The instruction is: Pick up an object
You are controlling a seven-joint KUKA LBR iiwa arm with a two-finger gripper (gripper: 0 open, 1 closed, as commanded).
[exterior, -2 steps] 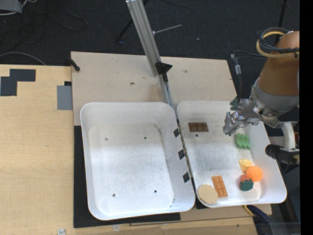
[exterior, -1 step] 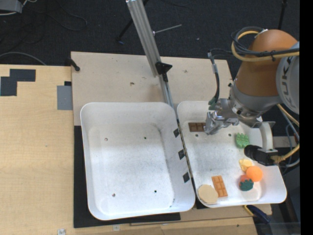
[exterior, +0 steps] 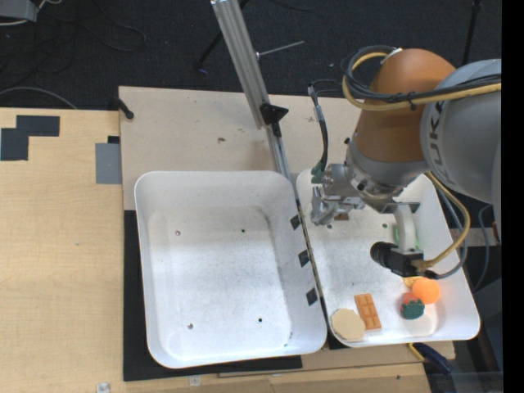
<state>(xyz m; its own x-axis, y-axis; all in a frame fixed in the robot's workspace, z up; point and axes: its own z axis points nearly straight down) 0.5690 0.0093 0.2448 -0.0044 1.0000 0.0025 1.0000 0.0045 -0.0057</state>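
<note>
My gripper (exterior: 329, 209) hangs over the upper left part of the right bin (exterior: 344, 260), close to the wall shared with the left bin. Nothing shows in its grasp. Several small objects lie in the right bin's near corner: a beige round piece (exterior: 348, 325), an orange waffle-like bar (exterior: 368, 311), an orange ball (exterior: 425, 290) and a red and green item (exterior: 412, 307). All of them lie well below and to the right of the gripper. A pale green object (exterior: 404, 233) is partly hidden under the arm.
The left bin (exterior: 155, 219) sits beside the right one, with black clips (exterior: 304, 257) along the shared wall. A slanted aluminium bar (exterior: 246, 64) rises behind the bins. The arm's bulk (exterior: 409, 113) covers the right bin's far right corner.
</note>
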